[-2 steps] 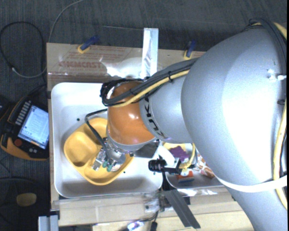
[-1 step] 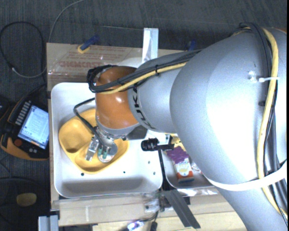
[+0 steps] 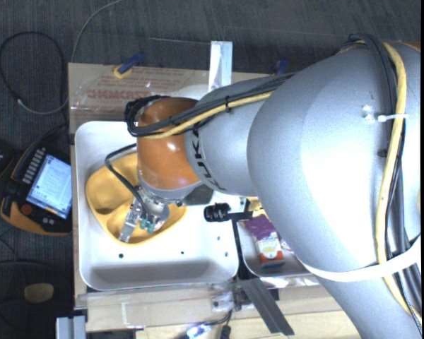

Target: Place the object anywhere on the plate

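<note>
Pincer: we see our pincer (image 3: 136, 226) low over the yellow plate (image 3: 102, 193), close to its lower rim; we cannot tell its state, nor what it carries.
Edges: the left bin (image 3: 155, 267) wall lies well below and left of the pincer, with bare white floor between.
Room: the grey arm (image 3: 297, 168) crowds everything right of the pincer.
Right bin: a purple packet (image 3: 260, 228) and an orange packet (image 3: 271, 249) lie far right of the pincer.
Object: we cannot pick out the task's thing.
</note>
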Controlling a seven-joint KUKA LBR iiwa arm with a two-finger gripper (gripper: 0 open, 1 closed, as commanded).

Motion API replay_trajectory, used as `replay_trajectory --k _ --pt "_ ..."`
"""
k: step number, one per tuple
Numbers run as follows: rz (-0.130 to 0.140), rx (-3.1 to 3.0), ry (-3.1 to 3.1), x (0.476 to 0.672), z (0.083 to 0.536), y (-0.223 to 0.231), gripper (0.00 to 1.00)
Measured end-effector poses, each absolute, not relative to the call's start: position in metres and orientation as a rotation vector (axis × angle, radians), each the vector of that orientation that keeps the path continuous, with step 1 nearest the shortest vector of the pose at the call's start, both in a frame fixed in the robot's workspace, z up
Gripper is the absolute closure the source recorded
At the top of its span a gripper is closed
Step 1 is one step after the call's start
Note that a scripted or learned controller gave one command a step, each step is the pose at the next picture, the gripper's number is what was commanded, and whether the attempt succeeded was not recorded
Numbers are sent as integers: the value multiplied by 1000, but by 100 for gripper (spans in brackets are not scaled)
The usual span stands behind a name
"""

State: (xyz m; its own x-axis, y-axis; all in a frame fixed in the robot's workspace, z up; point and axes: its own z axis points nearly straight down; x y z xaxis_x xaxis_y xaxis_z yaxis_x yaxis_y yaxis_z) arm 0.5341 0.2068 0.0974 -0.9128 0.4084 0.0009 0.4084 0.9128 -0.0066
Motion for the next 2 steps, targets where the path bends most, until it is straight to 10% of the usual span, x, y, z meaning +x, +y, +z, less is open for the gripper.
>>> replay_trajectory --k 1,2 --pt "-3 -402 -3107 578 93 162 0" --pt "-23 -403 -3124 582 105 165 100"
